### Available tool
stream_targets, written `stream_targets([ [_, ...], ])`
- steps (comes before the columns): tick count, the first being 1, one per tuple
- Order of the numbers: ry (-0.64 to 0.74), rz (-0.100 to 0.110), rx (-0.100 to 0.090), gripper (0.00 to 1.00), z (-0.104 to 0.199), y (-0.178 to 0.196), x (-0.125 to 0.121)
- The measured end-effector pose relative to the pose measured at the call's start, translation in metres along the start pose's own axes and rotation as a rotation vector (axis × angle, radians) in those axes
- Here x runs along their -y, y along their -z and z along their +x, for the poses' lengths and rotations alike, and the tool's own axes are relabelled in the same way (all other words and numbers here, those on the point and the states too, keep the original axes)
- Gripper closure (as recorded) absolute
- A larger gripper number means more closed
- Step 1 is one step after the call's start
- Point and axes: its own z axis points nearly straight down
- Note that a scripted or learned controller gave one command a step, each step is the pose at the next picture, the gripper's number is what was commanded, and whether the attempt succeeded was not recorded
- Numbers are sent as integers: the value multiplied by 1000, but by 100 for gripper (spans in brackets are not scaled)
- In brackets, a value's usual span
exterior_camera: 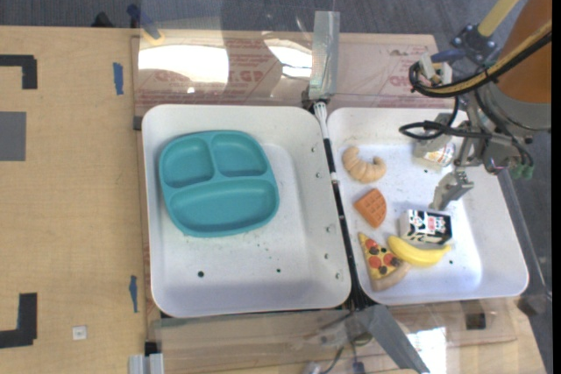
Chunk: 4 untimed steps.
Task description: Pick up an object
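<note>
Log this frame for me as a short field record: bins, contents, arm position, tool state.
left bin: holds a teal divided plate
right bin: holds a croissant, waffle piece, pizza slice, banana, black-and-white carton
banana and carton: touching, banana in front of the carton
arm: reaches in from the right, over the right bin
tool: low over the right bin, just above the carton
tool fingers: cannot tell whether open or shut
object held: none seen between the fingers
</note>
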Motion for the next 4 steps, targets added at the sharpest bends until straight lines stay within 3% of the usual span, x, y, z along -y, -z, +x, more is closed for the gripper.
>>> stream_targets([
  [1,-213,-1,17,0,-64,-151,-10],
  [2,-211,0,30,100,-68,-136,-11],
  [3,-533,-3,4,100,-39,-67,-66],
  [4,-1037,2,-7,100,-2,-70,-77],
])
